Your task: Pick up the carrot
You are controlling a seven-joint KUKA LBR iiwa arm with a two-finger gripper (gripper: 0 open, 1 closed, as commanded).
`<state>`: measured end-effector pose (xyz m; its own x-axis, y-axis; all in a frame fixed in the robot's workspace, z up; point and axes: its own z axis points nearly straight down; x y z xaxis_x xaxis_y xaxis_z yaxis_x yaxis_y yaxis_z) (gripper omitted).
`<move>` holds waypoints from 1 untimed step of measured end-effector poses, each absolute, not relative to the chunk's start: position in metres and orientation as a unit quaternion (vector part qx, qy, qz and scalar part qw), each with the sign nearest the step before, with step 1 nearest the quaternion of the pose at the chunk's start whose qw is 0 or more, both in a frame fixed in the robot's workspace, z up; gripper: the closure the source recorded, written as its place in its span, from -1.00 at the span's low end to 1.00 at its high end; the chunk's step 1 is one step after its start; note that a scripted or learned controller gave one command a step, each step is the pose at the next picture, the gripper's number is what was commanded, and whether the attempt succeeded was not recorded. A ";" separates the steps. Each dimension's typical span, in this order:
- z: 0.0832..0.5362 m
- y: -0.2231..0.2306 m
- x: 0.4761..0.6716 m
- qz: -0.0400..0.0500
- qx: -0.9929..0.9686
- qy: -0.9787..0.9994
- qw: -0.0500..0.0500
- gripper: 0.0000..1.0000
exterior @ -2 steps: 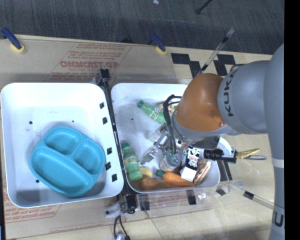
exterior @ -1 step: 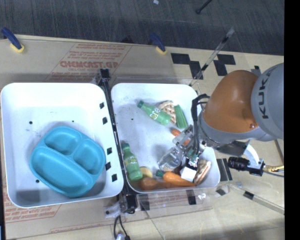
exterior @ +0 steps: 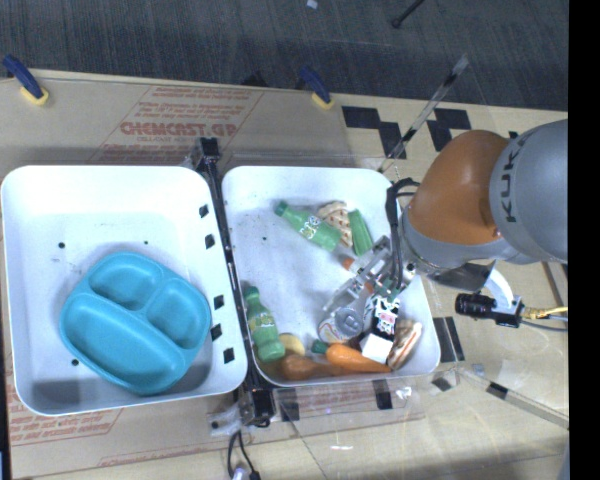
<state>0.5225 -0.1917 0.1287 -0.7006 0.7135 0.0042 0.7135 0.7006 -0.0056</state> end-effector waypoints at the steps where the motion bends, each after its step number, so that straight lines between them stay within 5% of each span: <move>1: 0.234 -0.191 0.574 0.001 -0.428 -0.904 -0.004 -1.00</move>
<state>0.5736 -0.1914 0.2342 -0.6339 0.7734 -0.0083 0.7734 0.6339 0.0008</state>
